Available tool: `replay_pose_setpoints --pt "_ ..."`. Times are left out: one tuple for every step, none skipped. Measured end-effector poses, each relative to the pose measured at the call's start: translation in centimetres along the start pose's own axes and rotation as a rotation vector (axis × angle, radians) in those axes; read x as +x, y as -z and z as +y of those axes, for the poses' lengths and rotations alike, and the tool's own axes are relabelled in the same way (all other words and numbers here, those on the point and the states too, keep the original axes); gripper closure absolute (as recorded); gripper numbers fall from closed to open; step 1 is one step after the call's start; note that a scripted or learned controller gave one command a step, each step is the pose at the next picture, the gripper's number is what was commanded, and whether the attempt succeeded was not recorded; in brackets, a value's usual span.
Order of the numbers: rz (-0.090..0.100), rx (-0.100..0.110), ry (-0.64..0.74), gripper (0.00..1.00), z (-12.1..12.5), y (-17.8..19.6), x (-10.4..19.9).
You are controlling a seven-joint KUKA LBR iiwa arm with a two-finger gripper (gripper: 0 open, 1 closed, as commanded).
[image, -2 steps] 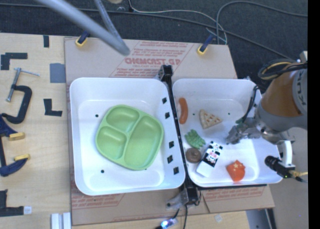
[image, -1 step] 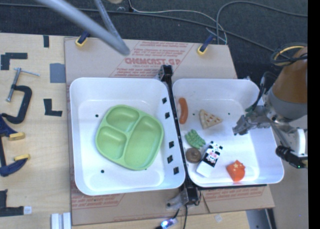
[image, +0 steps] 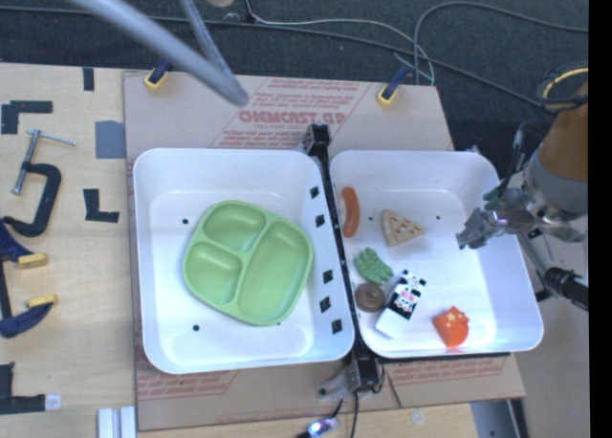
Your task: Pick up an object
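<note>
The right bin [image: 435,164] holds several small items: a sausage [image: 350,210] by the left wall, a pizza slice [image: 401,228], a green leafy piece [image: 374,265], a brown round piece [image: 369,296], a black-and-white milk carton [image: 403,300] and a red pepper [image: 452,325]. My gripper [image: 475,233] hangs over the right side of this bin, to the right of the pizza slice and above the pepper. Nothing shows between its fingers. The grey arm with its orange band [image: 566,144] reaches in from the right.
The left bin [image: 153,235] holds a green divided plate [image: 249,261]. A black divider [image: 327,235] joins the two bins. Clamps and tools [image: 33,199] lie on the bench at far left. Cables [image: 449,20] run behind the bins.
</note>
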State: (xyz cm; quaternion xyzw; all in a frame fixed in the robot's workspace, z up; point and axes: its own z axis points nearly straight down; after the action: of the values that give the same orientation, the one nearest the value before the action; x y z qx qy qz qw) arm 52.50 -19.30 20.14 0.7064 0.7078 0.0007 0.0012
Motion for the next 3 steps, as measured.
replay_pose_setpoints --pt "0.000 0.000 0.000 1.00 0.1 4.2 0.0" --pt "0.001 0.003 0.004 1.00 2.1 3.7 6.0" --pt "0.001 0.003 0.004 1.00 2.7 3.7 11.8"
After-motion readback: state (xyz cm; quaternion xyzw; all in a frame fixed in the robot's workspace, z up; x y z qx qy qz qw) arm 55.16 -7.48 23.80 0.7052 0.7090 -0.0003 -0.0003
